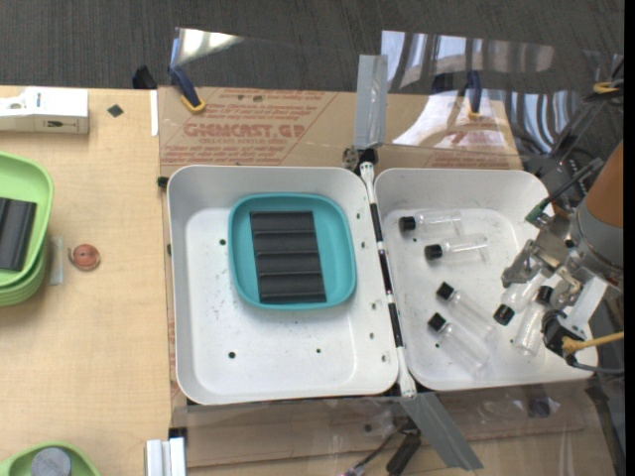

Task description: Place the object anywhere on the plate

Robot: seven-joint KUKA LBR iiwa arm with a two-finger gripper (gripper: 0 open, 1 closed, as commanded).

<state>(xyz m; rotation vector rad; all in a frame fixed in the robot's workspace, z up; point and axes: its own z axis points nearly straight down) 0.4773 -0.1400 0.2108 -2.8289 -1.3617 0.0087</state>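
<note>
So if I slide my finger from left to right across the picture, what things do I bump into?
Green tray → small red disc → teal plate in the left bin → clear vials in the right bin → gripper.

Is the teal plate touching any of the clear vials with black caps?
Apart. The camera view shows the teal plate in the left bin, while the vials lie in the right bin, beyond the divide between bins.
</note>
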